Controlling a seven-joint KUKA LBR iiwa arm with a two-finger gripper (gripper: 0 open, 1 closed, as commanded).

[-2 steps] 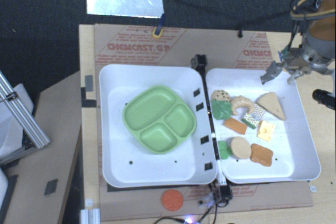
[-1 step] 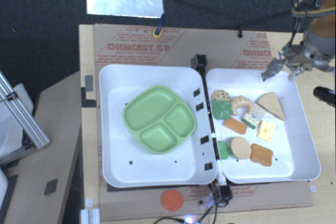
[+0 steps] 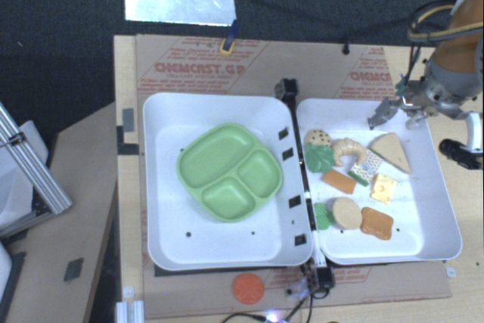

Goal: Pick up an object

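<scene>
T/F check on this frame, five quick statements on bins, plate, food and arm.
1. The green plate lies in the left bin. True.
2. The plate has three compartments. True.
3. The toy food sits on the plate. False: the food, such as the cookie and the cheese cube, lies in the right bin.
4. The gripper is over the left bin. False: it is at the right bin's far edge.
5. An orange disc lies inside a bin. False: it lies on the bench in front of the bins.
</scene>
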